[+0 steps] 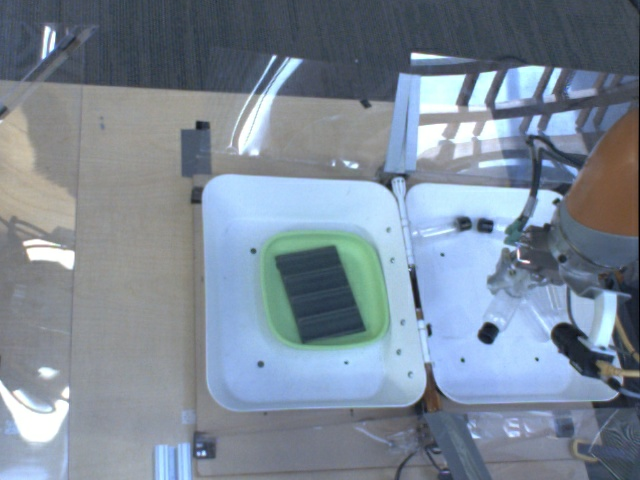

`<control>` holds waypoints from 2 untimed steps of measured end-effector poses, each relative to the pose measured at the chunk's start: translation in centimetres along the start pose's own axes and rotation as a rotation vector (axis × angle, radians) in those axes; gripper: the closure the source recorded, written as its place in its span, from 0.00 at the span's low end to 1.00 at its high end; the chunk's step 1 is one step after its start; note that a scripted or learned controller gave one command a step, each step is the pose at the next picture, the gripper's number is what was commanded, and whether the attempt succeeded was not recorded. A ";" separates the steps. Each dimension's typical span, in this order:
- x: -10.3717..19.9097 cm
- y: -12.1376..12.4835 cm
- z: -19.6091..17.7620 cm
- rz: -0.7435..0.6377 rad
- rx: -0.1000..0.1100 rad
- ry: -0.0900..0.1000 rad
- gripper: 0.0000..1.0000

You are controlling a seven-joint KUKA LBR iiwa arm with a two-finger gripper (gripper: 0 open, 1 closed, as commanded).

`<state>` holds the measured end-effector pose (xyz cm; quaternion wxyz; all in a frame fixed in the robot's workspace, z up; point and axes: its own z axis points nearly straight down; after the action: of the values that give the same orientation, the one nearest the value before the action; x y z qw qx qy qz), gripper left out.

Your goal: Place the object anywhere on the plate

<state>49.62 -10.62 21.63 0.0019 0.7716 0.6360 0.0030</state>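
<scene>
Overhead, two shallow white bins are seen side by side on a pale wooden tabletop [120,268]. No brand, label or legible writing can be made out anywhere in the frame.

Left bin [225,368], centre of frame: a light green square plate [372,288] with rounded corners is seated in it. A dark grey ribbed rectangular block [319,294] is lying flat on the plate, turned slightly off the plate's edges and well within the rim. Small dark dots are noted on the bin floor around the plate.

Right bin [450,363], right of centre: the arm [605,193], with its orange band, is seen coming in from the right edge of the frame. The gripper [500,313] is lowered over the middle of this bin, well apart from the plate. Clear, pale fingers with a dark tip are visible at lower left of the wrist; whether they are apart or together cannot be told, and nothing is seen between them. Two small dark pieces [474,225] are lying near the bin's upper wall, beside a short clear stub.

Surroundings: a grey metal post [402,133] stands at the upper junction of the bins. A small dark bracket [196,151] is fixed just above the left bin's upper left corner. Dark carpet [250,13] fills the top of the frame. Glare streaks from a clear panel are laid across the left side and the upper middle. Cables and a black connector [572,348] hang at lower right, partly covering the right bin's corner.
</scene>
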 end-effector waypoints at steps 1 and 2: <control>7.7 0.9 2.2 -0.075 0.003 -0.001 1.00; 7.6 0.9 2.2 -0.074 0.003 -0.001 0.00</control>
<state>51.99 -3.31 19.48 0.0011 0.7475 0.6642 0.0018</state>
